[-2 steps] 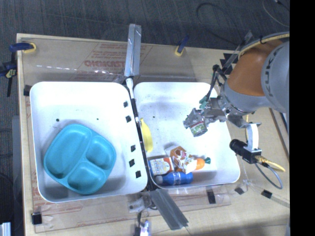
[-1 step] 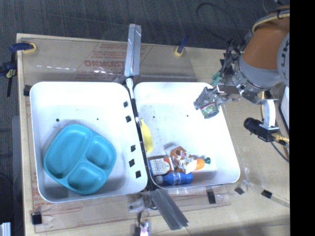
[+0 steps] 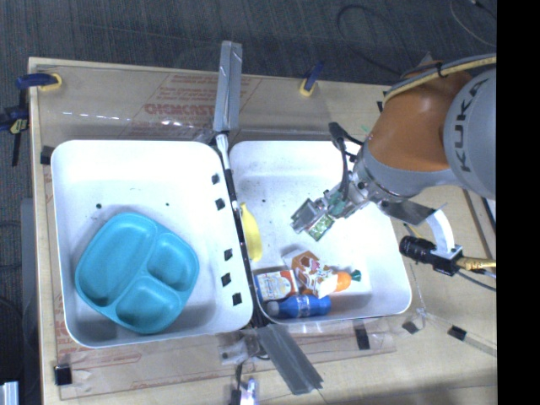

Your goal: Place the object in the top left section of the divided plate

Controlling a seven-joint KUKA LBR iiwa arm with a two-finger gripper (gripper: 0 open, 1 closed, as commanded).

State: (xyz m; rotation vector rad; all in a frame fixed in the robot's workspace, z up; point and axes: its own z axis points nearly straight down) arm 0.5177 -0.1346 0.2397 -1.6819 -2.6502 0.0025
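The grey arm with the orange band is reaching in from the right edge of the table and is hanging over the right bin. Its claw is hovering above the middle of this bin, and whether its fingers are apart or together cannot be told, because they are too small and blurred against the white floor. Nothing is visibly sitting between them.

The divided plate (a light blue one with three sections) is lying in the left bin, toward the near left corner of the table, well apart from the claw. Its sections are showing only blue.

The loose things are lying in the right bin. A yellow object is leaning against the wall that divides the two bins. Near the front wall of the right bin, a small printed packet is lying just beside a blue bottle, and an orange and white pouch is touching the bottle from behind. All three are sitting together, near the claw but below it and apart from it.
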